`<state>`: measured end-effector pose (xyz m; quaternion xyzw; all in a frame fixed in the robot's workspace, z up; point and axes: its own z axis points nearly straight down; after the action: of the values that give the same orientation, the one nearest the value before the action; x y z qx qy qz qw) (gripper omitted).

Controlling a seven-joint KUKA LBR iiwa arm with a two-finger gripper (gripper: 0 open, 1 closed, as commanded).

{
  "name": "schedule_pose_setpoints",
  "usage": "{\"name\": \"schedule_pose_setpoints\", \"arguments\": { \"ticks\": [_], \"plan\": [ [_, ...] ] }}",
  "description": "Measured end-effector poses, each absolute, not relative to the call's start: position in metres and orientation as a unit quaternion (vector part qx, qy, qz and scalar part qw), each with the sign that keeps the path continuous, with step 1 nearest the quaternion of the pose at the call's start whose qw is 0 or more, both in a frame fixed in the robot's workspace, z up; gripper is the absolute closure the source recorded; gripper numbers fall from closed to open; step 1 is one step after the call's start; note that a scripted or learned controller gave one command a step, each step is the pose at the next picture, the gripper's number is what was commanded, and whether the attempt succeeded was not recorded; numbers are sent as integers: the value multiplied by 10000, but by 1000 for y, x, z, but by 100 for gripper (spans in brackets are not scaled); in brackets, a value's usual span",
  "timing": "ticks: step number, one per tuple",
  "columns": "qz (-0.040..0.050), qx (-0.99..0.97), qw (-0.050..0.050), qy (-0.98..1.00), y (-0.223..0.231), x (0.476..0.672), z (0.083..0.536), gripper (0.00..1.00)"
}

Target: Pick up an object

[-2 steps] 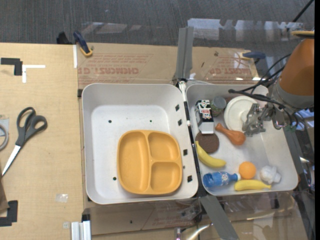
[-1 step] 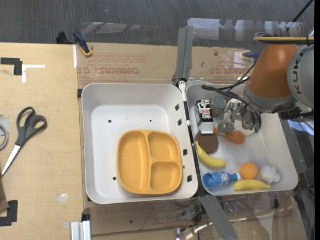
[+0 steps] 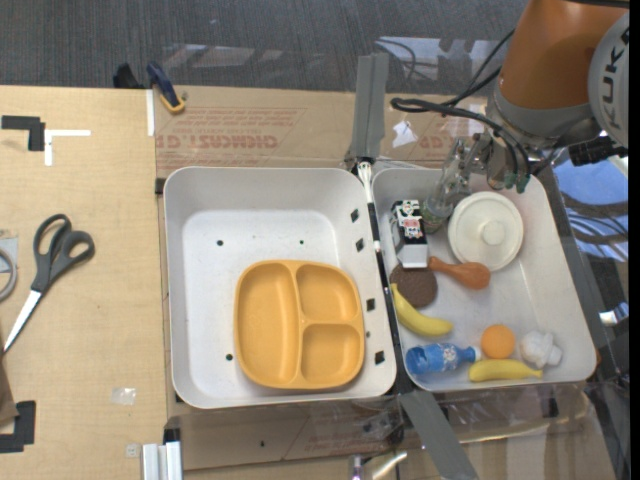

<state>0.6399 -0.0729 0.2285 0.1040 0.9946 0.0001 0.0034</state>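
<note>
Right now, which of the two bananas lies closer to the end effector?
The banana beside the brown disc, near the bin's left wall, is closer to the end effector. The other banana lies at the front edge, below the orange ball.

camera view: single fixed camera above the desk [image 3: 80, 368], looking down at a slant, wide enough for both white bins; arm [image 3: 560, 48] enters from right.

Right bin [image 3: 566, 298] crowded; white lid [image 3: 486, 230] and bananas [image 3: 420, 313] leave narrow gaps.
</note>
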Motion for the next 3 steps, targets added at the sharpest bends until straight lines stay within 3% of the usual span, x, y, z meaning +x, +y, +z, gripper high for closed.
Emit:
{"name": "schedule_pose_setpoints", "arguments": {
  "ticks": [1,2,3],
  "plan": [
    [-4,-76,20,10000,-169,615,218,100],
    [-1,1326,38,9912,-126,601,95,100],
    [3,1119,13,9937,-46,599,193,100]
  ]
}}
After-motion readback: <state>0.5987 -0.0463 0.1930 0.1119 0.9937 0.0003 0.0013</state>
